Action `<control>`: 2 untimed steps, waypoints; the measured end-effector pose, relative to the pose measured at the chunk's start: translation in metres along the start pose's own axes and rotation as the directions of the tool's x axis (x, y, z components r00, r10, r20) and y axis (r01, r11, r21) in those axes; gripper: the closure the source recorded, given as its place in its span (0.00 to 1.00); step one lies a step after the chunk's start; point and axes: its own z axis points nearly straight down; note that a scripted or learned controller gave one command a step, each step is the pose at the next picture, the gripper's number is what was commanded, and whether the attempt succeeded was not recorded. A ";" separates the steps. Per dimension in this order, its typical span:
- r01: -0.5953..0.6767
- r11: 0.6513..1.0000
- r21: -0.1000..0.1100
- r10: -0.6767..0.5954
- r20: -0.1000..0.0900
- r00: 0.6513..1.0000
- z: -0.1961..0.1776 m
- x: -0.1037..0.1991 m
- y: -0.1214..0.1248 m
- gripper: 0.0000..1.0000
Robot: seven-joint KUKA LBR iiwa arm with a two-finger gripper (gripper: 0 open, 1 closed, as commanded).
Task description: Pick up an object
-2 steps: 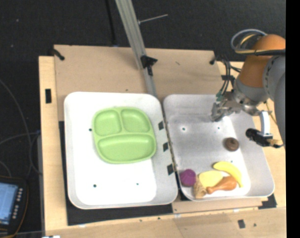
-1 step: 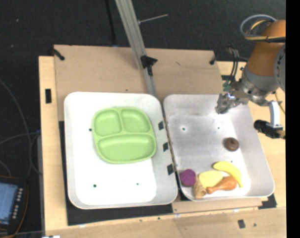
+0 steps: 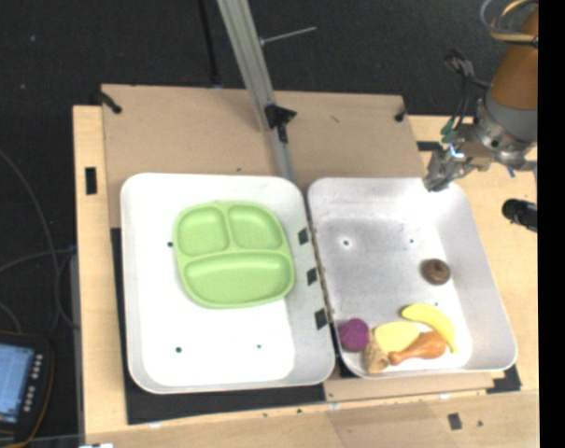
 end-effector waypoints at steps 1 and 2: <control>0.002 1.000 0.007 -0.002 -0.001 1.000 -0.002 -0.001 0.001 1.00; 0.001 1.000 0.009 -0.001 -0.004 1.000 0.007 0.049 -0.002 1.00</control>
